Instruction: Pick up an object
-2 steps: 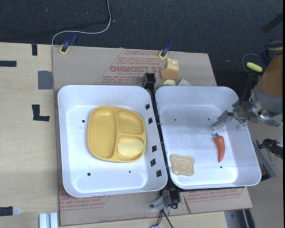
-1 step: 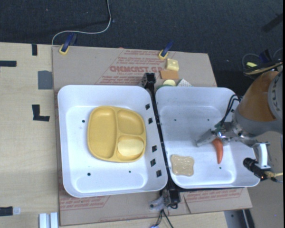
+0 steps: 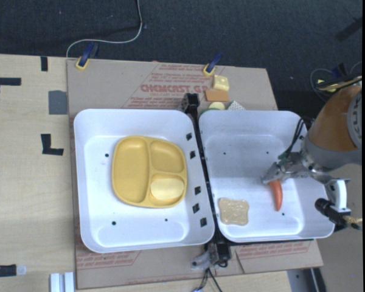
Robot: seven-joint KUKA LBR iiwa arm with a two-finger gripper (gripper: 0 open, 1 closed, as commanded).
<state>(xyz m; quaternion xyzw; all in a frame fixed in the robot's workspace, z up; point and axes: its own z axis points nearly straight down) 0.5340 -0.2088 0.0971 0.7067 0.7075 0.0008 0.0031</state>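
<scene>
Since the right bin (image 3: 249, 126) at frame right holds it, the small orange carrot (image 3: 277, 195), likely light, stiff, slick plastic, wants a mid-length pinch; claw (image 3: 274, 176) touches its top, spread or not unclear.

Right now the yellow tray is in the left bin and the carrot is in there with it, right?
Not quite. The yellow tray is in the left bin, but the carrot lies in the right bin, next to the gripper, as the camera view shows.
</scene>
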